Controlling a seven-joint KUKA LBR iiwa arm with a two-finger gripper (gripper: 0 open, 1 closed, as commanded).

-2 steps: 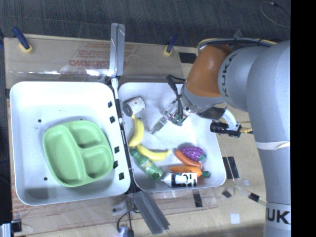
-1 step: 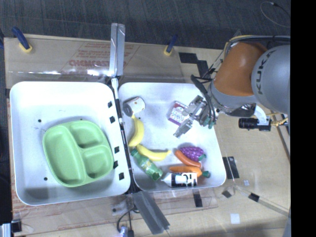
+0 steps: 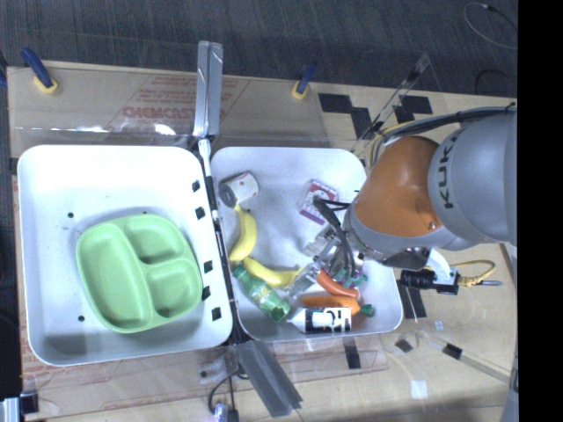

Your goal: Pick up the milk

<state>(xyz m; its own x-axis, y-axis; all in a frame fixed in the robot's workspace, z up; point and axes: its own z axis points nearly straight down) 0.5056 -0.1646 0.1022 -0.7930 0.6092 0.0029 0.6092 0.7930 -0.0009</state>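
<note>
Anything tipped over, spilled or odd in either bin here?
Nothing spilled. In the right bin, the green bottle and the dark carton lie on their sides, crowded with the banana and carrot. The green tray sits flat.

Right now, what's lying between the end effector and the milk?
In the camera view, an orange carrot lies between the end effector and the milk, which lies on its side at the right bin's near edge.

Even, fairly bright overhead light, white bins (image 3: 53, 236) left of the gripper (image 3: 330, 258) mildly glaring, soft shadows beneath it, slightly soft focus, dark floor beyond.
</note>
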